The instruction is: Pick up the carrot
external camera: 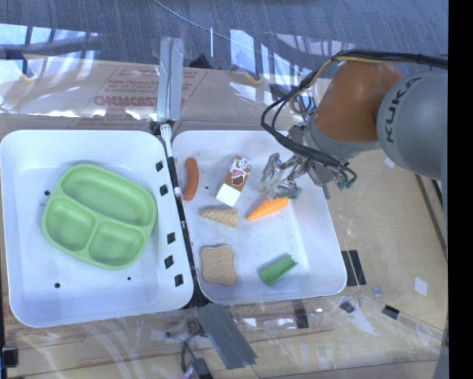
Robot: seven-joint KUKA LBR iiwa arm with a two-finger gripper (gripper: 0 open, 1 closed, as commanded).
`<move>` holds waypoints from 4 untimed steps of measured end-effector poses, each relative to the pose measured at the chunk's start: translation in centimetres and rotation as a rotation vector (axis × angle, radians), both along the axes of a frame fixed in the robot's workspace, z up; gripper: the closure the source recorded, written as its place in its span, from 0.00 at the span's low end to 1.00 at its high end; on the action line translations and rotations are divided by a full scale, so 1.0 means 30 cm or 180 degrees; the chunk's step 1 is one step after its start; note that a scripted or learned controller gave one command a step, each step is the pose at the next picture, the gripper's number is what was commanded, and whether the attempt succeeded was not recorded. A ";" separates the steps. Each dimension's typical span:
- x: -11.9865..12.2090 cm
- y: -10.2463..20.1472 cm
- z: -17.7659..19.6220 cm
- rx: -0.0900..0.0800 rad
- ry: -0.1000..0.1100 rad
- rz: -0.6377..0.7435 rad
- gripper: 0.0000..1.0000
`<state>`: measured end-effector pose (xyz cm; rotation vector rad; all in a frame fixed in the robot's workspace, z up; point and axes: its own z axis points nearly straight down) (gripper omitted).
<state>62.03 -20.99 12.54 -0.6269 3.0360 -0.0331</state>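
The left bin sits on the tabletop and has a green plate in it. The plate has three parts and lies near the middle of that bin.

The right bin touches the left one along the middle. At about 10 o'clock in this bin lies a small sausage, close to the left wall. A little lower, near the middle, is a tan waffle cone. At 7 o'clock lies a slice of toast. Near 12 o'clock is a small milk carton, tipped over, with a white end toward the cone. The carrot lies just right of the middle, orange, and slanted with its thin end toward the cone. At 5 o'clock is a green piece, maybe a cucumber or pepper.

The gripper hangs just above the carrot, at its 12 o'clock. The carrot is not between the jaws. The jaws look a bit apart, but the metal parts blur together, so I cannot tell for sure. The grey arm with its orange band comes in from 3 o'clock.
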 end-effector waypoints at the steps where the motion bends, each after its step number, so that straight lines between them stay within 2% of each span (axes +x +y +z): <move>1: 0.130 0.021 0.431 0.0065 0.0093 -0.1347 1.00; 2: -0.109 -0.007 0.720 0.0094 0.0084 -0.2620 1.00; 3: 0.047 0.096 0.625 0.0106 0.0103 -0.3160 1.00; 4: 0.052 -0.003 0.405 0.0129 0.0099 -0.4798 1.00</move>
